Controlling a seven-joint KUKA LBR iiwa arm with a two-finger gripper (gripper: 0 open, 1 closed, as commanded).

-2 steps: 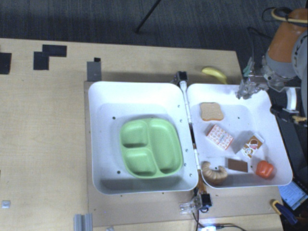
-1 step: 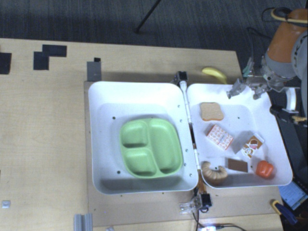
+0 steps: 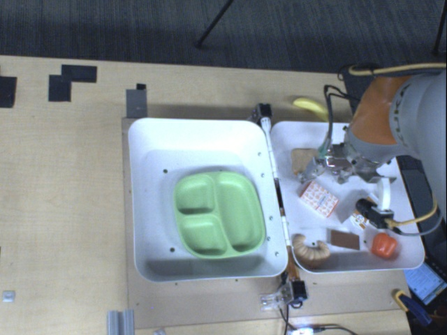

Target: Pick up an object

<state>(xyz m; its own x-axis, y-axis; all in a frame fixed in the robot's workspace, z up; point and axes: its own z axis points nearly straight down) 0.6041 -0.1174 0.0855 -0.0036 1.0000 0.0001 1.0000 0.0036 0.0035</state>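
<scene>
Pincer [image 3: 323, 167] hung low in the right bin [image 3: 412, 260], over the gap between a tan item [image 3: 302, 160] at the far-left side and a red-and-white patterned packet [image 3: 319, 199] just nearer; whether it stood wide or narrow I could not tell. Loose pieces lay scattered there, likely tipped in as picking stock: a brown ring [image 3: 311, 250], a dark brown block [image 3: 344, 240] and an orange-red object [image 3: 383, 245] along the near wall. A green divided tray [image 3: 218, 213] sat alone in the left bin [image 3: 143, 187]. The arm [image 3: 405, 117] came from the right, wrist bent down
</scene>
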